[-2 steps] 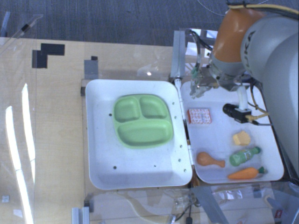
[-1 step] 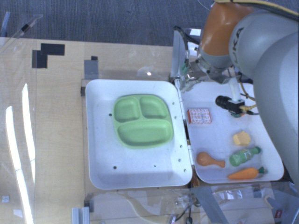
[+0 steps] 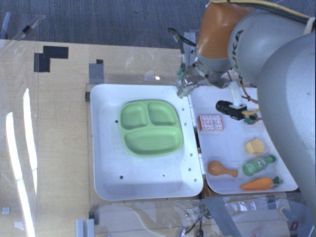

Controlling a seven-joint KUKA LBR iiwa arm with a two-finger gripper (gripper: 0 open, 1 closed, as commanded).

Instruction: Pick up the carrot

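The carrot (image 3: 258, 183) lay untouched by the right bin's (image 3: 227, 137) near edge while the hand (image 3: 186, 84), grip state unclear, hovered at its far-left corner, so reaching across came next.

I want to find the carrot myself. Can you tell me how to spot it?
Look in the right bin, down at its near edge. The carrot lies there, just below the green bottle. It is the long orange one with a small green top.

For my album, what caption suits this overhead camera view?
Gripper poised at the bins' far edge; carrot waits in the right bin, near corner.
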